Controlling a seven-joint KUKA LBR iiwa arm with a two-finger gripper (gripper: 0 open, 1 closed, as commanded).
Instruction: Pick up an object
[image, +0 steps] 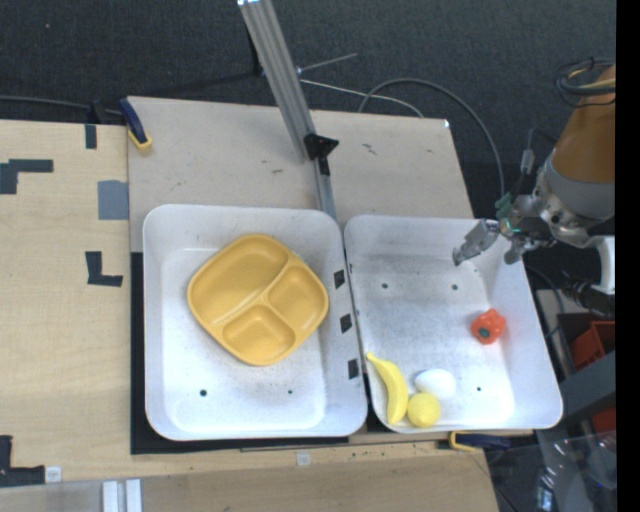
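In the right bin (420, 260) lie a small red fruit (487, 327) near the right wall, and a yellow banana (390, 388), a white egg (435, 381) and a yellow lemon (423, 409) clustered at the front. My gripper (491, 249) hangs over the bin's back right corner, behind the red fruit and apart from it. Its two fingers are spread, so it is open with nothing between them.
The left bin (165, 330) holds a yellow divided plate (258, 298). A metal pole (290, 90) slants down to the back of the divider between the bins. A cable (420, 95) loops behind the right bin.
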